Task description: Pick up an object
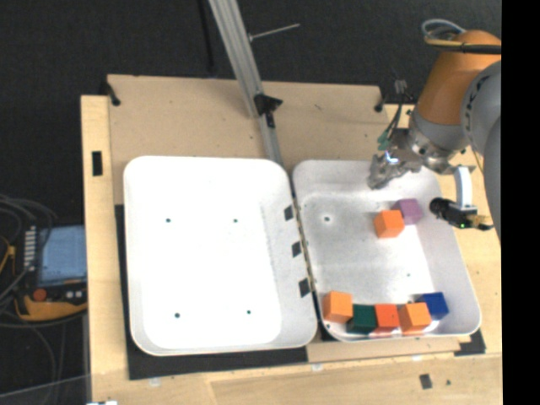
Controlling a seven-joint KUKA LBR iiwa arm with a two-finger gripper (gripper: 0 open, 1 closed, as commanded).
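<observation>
Orange plastic cube lies alone in the upper middle of the right shallow white bin, a small purple block just beside it. A clean grasp probably needs the tool centred over the cube, clear of that purple neighbour. The tool hangs just above and slightly left of it in the frame; I cannot tell its state.

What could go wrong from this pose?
1. The orange block and purple block sit almost touching below the gripper; a descent may nudge one or catch both.
2. The other blocks, like the green block and blue block, crowd the right bin's near wall, leaving little finger room.
</observation>
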